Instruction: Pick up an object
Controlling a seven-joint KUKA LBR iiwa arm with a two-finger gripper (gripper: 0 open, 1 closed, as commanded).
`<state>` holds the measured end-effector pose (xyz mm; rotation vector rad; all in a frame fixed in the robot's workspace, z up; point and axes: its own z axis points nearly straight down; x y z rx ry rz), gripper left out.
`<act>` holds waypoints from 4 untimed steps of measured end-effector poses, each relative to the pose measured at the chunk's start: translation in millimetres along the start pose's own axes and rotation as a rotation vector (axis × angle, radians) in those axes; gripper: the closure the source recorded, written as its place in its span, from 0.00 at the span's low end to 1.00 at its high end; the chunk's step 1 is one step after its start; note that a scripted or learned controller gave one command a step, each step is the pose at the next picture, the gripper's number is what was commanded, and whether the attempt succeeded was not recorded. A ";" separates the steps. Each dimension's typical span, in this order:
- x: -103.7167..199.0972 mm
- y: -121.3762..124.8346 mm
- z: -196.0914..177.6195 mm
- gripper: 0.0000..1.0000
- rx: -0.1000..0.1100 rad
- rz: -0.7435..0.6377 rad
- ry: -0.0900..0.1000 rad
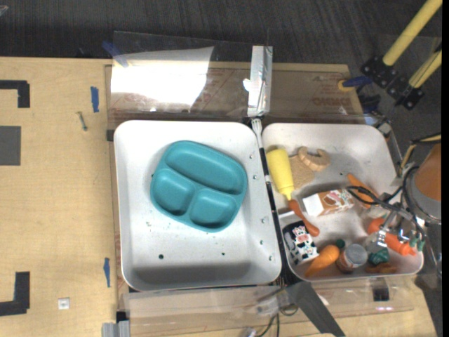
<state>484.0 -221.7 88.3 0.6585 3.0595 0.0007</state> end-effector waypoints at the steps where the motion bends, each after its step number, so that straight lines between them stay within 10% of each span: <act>1: -12.1 3.0 0.1 0.00 0.003 -0.147 0.000; 3: 1.0 1.5 -0.2 0.00 -0.005 -0.694 0.002; 4: -0.6 45.1 -0.7 0.00 0.001 -0.877 -0.003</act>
